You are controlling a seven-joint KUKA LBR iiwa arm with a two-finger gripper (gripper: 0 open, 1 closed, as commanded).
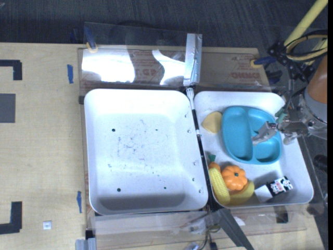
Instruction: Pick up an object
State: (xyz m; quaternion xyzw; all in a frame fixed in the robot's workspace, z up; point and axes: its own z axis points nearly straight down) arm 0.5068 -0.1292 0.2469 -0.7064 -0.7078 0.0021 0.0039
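In the right bin (299, 160) lies a blue two-part dish (244, 134), with a pale yellow piece (212, 122) at its left edge. Below it sit a small orange pumpkin (234, 177), a yellow corn cob (219, 184) and a small black-and-white object (280, 185). My gripper (265, 130) reaches in from the right and hangs over the dish's right half. Its fingers look close together, with nothing visible between them.
The left bin (140, 150) stands beside the right one, separated by a thin rim. A clear plastic panel (140, 61) stands behind the bins. Cables and a yellow hose (304, 30) hang at the upper right. Wooden bench surface extends to the left.
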